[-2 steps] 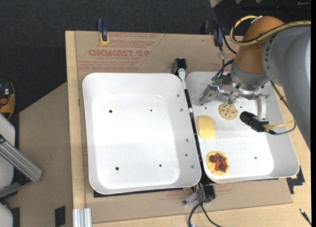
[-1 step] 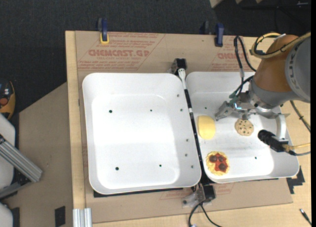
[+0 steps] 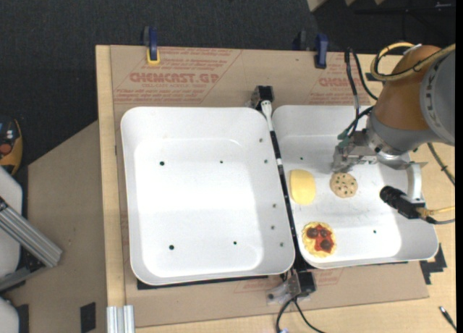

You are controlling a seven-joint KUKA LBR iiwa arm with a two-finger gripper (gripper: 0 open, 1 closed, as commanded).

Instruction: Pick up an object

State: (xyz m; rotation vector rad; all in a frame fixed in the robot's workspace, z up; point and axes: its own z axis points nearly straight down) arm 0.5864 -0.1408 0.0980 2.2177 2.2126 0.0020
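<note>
My gripper [image 3: 348, 159] hangs over the right bin [image 3: 376, 248], its fingertips just above the chocolate-chip cookie [image 3: 344, 184]; from this slanted overhead angle I cannot tell whether the fingers stand wide or narrow, and nothing shows between them. The cookie, which I take as the thing to pick, lies flat on the bin floor directly below and slightly toward the near edge from the gripper. I judge it light, stiff and thin, probably a toy, with a low rim that offers little height to pinch; the fair hold is across its diameter, fingers set down on either side until they nearly touch the floor. To the left of the gripper, just beside the cookie, lies a yellow rounded piece [image 3: 303, 186], smooth and likely slippery, close enough that a finger could nudge it on the way down. Farther toward the near edge from the gripper rests a small pizza-like disc [image 3: 319, 239] with red topping, well apart from the cookie. The bin floor is smooth, glossy white plastic, so a flat thing may slide rather than lift. Beyond the centre wall, to the gripper's left, sits the left bin [image 3: 145, 201]. Both bins rest on a brown board [image 3: 108, 107] clamped at its far edge.
</note>
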